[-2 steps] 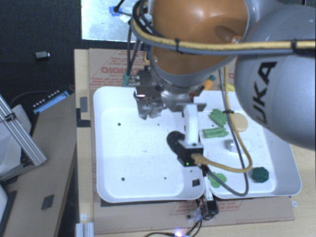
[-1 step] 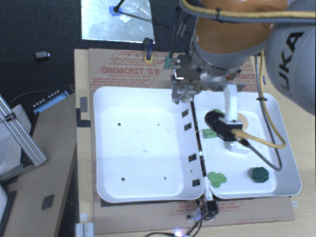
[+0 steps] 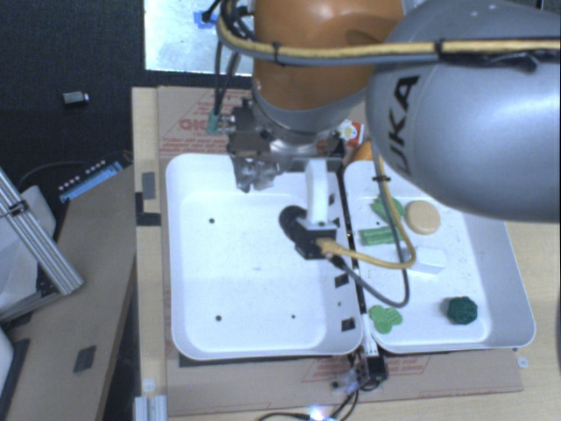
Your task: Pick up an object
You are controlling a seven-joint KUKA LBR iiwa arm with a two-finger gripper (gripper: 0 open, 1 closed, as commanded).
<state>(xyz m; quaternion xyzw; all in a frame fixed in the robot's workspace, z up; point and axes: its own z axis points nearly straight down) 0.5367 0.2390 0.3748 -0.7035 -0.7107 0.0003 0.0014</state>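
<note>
My gripper (image 3: 253, 175) hangs over the far part of the left bin (image 3: 219, 270), close to its back wall, under the arm's orange band (image 3: 320, 33). Nothing shows beneath it but bare white floor. The objects lie in the right bin (image 3: 500, 270): a tan round disc (image 3: 423, 217), a flat green piece (image 3: 379, 233), a white block (image 3: 429, 258), a dark green ball (image 3: 461, 310) and a light green lump (image 3: 384, 317). An orange thing (image 3: 360, 153) peeks out at the right bin's back edge, mostly hidden by the arm.
A black fitting with a yellow cable (image 3: 307, 233) hangs from the arm along the divider between the bins. The grey arm link (image 3: 473, 103) covers the right bin's far side. Cardboard (image 3: 188, 125) lies under both bins.
</note>
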